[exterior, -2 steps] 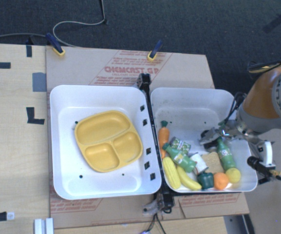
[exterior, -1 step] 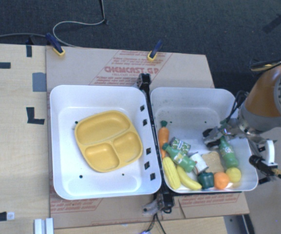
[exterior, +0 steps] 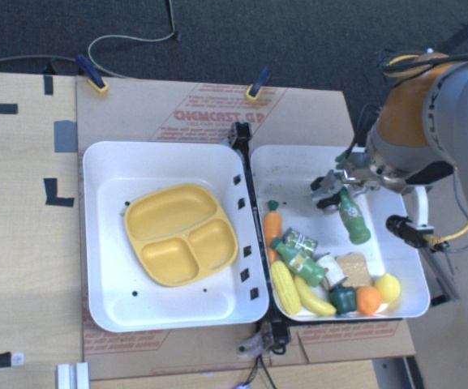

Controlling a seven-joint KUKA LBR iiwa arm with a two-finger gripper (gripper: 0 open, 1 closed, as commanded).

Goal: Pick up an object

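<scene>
The arm reaches in over the right bin, while the left bin bears a yellow tray with three compartments. In the right bin the toys lie heaped toward the near edge: a corn cob, a banana, a carrot, a green can, a brown slice, a dark pepper, an orange and a lemon. Apart from that heap, a green bottle lies tilted near the bin's right side, its neck end right at the gripper. The dark fingers appear to straddle the bottle's top with a narrow spread, though whether they truly pinch it I cannot tell. By my judgement the step in hand is the grasp itself, at or just after closing. The next move calls for a firm close on the neck and a straight lift, slow enough that the bottle does not swing or slip out.
</scene>
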